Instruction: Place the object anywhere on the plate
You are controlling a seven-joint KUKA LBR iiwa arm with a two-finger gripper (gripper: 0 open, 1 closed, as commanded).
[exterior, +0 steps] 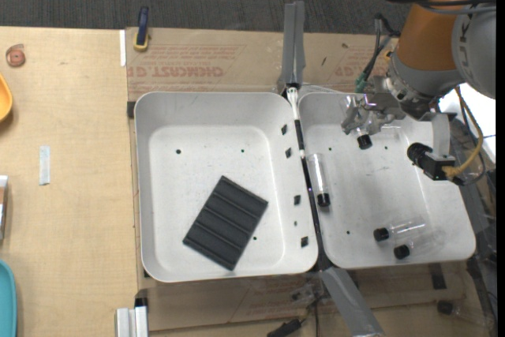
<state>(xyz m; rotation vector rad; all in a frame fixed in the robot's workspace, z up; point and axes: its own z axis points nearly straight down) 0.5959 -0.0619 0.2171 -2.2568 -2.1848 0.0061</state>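
Two clear vials with black caps (401,234) lie near the right bin's (442,252) near edge; a third vial (318,180) lies along its left wall. Left, a black ribbed plate (226,222) rests in the left bin (158,170). Farther, the gripper (361,122) hovers; finger spread unclear.

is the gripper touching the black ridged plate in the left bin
Apart. In the camera view the gripper hangs over the far end of the right bin, while the black ridged plate lies in the left bin, across the divider.
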